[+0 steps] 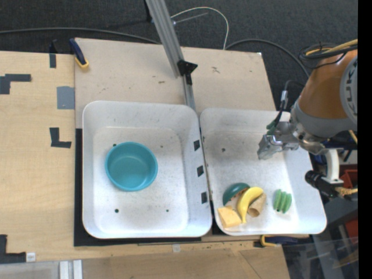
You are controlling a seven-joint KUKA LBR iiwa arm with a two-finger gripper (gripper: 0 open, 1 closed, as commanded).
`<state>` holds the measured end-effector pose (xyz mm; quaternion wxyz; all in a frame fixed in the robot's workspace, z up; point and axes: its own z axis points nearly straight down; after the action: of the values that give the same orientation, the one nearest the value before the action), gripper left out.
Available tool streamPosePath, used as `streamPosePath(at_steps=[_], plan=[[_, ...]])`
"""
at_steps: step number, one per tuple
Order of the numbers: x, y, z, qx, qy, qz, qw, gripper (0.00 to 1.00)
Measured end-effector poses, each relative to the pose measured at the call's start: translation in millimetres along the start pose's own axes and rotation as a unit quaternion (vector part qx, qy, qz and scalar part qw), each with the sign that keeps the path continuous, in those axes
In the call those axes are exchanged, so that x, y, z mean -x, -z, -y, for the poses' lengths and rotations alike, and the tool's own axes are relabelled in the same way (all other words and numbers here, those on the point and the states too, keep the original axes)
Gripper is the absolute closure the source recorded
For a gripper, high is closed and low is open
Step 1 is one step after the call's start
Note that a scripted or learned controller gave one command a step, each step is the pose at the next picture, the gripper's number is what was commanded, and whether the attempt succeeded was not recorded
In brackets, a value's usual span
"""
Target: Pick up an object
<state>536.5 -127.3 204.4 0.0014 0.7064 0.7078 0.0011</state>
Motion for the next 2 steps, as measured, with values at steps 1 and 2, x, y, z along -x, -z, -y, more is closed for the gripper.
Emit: streamPosePath(at_steps=[1,2], plan=[[0,50,-1,0.000,0.000,0.000,1.0000,1.00],[-56,54,-16,-0.002,0.003,-0.001,1.0000,1.00]])
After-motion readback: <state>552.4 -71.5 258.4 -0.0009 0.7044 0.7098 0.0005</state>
